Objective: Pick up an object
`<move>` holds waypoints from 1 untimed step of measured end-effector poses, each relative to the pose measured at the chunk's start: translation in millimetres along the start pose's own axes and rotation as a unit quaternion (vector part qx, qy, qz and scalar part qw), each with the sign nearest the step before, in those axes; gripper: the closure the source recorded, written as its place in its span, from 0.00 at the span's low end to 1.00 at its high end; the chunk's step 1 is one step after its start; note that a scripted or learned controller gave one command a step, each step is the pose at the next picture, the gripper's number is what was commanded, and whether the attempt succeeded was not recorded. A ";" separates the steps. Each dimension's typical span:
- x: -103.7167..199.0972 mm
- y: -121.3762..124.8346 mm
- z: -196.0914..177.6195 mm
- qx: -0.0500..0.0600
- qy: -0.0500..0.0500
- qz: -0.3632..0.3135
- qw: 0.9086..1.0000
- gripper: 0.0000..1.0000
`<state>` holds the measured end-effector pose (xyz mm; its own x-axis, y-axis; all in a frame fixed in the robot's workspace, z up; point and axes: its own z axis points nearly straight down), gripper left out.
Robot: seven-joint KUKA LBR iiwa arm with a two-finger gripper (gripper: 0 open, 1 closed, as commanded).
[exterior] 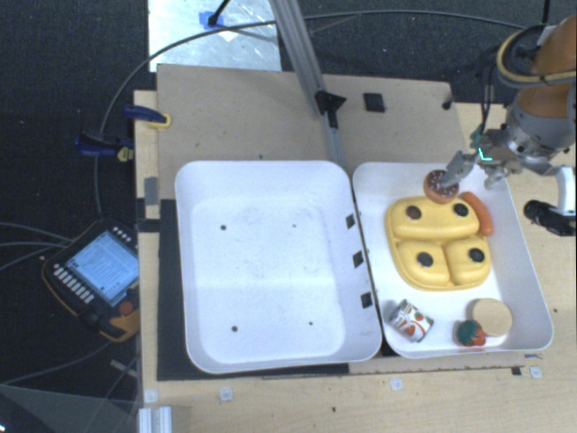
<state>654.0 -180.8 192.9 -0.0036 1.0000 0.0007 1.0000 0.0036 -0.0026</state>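
Camera view showed the gripper (448, 180) poised at the right bin's (538, 289) far edge, apparently clasping a small brown doughnut (440, 186); light and rigid-looking, it seemed best pinched across its ring.

One fixed camera looks down at a slant on both white bins (270, 174), from some height

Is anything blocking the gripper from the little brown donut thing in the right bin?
Nothing visible is in the way. The gripper sits right above the brown donut at the bin's far side; the yellow tray lies beside it, not between them.
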 end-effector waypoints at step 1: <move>0.0 1.3 -2.7 -0.003 -0.001 0.000 1.000 0.00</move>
<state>655.4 -180.8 195.6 -0.0044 1.0000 -0.0004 1.0000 0.0044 0.0024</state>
